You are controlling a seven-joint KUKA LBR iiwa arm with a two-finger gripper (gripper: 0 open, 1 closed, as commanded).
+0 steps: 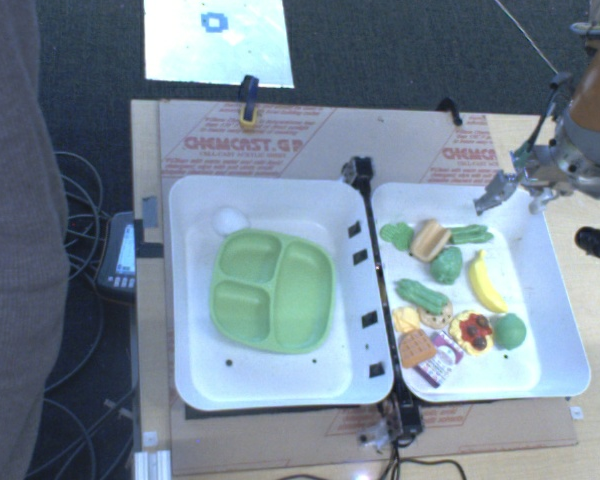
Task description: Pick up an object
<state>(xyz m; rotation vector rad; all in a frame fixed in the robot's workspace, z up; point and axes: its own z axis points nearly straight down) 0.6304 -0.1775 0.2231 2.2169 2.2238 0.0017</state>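
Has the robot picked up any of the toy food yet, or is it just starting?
Just starting, it looks like. Nothing seems done: the two-finger gripper hovers above the back edge of the right white bin with nothing between its fingers. The toy foods, like the yellow plastic banana and green broccoli piece, lie in that bin. The green divided plate sits in the left bin. Choosing, grabbing and lifting remain.

Even, diffuse overhead lighting; the two shallow white plastic bins (pixel 280 196) are bright, nearly washed out, with only faint shadows at their rims. The pale square sheet (pixel 218 28) beyond the bench's far edge is overexposed. Dark carpet (pixel 400 28) appears noisy. Overall focus is soft; the grey arm (pixel 590 118) at right is slightly blurred.
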